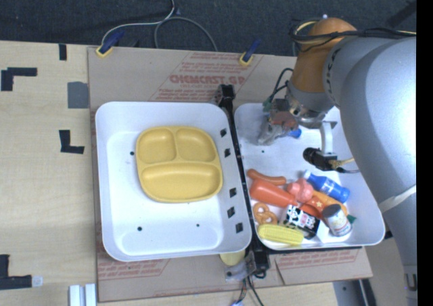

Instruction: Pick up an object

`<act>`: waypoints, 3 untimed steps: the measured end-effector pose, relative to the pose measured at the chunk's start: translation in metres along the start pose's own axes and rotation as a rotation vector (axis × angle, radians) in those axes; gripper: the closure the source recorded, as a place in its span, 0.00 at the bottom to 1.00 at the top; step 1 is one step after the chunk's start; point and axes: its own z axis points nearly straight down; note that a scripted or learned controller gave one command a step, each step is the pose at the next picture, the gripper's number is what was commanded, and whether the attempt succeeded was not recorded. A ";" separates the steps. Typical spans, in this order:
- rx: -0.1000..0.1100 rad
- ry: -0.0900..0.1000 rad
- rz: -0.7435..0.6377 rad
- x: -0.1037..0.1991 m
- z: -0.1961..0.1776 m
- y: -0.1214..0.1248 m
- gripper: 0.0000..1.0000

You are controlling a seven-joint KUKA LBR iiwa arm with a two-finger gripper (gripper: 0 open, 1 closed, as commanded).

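My gripper [269,133] hangs over the far part of the right bin [369,230], with the grey arm and its orange band behind it. Toys lie heaped at the bin's near end: an orange carrot [270,193], a pretzel [264,214], a yellow corn cob [281,234], a black-and-white box [298,219], a blue bottle [330,187] and a small jar [336,221]. The gripper stands well beyond this pile, apart from it. A small blue bit [294,133] shows beside the gripper; I cannot tell what it is.
The left bin [115,230] holds a yellow divided plate [179,164]. A black divider with clips [233,169] runs between the two bins. Both bins rest on a cardboard sheet [196,78]. The arm's large grey body covers the right side.
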 end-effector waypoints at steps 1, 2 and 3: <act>-0.048 -0.001 -0.001 -0.055 -0.105 -0.037 1.00; -0.040 0.001 -0.006 -0.052 -0.098 -0.037 0.00; -0.034 0.001 0.001 -0.125 0.009 -0.073 0.00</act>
